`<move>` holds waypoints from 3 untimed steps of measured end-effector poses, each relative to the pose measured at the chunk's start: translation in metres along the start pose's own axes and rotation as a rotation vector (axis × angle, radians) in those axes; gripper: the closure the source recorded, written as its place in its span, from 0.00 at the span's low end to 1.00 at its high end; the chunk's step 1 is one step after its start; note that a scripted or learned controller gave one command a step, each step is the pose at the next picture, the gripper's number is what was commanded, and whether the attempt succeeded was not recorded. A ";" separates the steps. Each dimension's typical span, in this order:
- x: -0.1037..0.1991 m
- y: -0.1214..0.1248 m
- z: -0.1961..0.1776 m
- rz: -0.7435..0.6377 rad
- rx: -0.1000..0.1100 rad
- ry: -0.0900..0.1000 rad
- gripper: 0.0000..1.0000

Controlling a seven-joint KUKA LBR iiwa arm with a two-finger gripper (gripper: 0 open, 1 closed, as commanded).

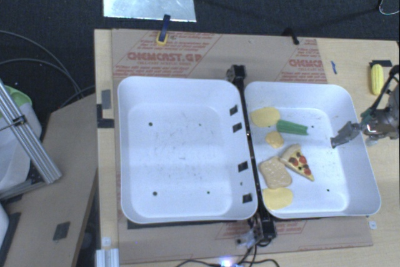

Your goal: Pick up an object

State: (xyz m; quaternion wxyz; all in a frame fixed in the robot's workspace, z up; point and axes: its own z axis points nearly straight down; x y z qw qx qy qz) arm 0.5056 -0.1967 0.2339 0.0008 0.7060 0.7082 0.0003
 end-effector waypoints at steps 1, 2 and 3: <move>-0.010 -0.020 0.155 0.005 0.002 0.000 0.00; -0.010 -0.018 0.138 0.002 -0.004 -0.001 1.00; 0.106 0.018 0.044 -0.013 -0.012 0.003 1.00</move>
